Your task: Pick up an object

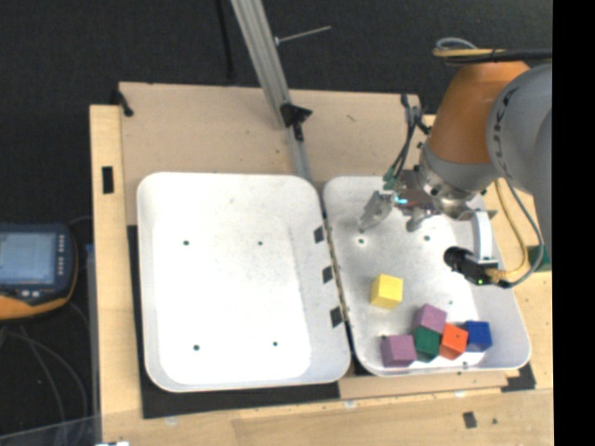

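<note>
So the stuff to grab is all in the right bin (358, 249): a yellow cube (388, 291) sitting on its own near the middle, and then a tight little cluster toward the near edge. That cluster has two purple blocks (430, 319) (398, 349), a green block (427, 342), an orange block (454, 340) and a blue block (478, 334), all packed together and touching, so we can't really tell where some of them end; the green one is partly tucked behind its neighbours.

The end effector (398, 207) hangs over the far part of that same bin, well apart from the yellow cube and the cluster. We see two fingers splayed apart with nothing between them, though the tips are small and a bit blurry.

Behind it, the grey arm with its orange band (469, 110) comes in from the right and gets cut off at the frame edge. Cables and a small black part (462, 260) beside the wrist cover a bit of the bin's right side.

The left bin (232, 277) sits right next to it on the table (112, 249). A metal pole (265, 54) slants in from the top, and a handheld screen unit (35, 263) is cut off at the left edge.
</note>
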Robot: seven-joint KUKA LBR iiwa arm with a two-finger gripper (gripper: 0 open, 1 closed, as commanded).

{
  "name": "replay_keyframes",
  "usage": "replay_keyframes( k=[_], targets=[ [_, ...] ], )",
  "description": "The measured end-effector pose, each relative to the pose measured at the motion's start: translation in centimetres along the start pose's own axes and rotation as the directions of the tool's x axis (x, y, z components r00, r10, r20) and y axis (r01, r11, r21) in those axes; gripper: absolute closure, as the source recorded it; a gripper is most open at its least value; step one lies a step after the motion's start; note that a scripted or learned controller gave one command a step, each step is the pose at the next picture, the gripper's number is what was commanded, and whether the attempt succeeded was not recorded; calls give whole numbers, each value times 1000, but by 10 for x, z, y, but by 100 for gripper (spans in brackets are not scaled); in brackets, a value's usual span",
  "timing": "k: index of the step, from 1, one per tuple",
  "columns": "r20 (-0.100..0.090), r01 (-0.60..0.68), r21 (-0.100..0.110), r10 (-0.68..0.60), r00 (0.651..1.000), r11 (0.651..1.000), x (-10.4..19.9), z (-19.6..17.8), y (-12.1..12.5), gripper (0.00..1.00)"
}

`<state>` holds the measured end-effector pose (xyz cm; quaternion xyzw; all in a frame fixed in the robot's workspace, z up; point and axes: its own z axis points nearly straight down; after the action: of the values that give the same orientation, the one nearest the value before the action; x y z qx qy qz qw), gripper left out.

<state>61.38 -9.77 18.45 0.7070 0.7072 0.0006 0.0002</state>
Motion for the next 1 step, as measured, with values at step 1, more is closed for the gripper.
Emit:
replay_keyframes(
  k=[1],
  targets=[
    [0, -2, -1, 2, 1000, 1000, 0, 0, 0, 0]
  ],
)
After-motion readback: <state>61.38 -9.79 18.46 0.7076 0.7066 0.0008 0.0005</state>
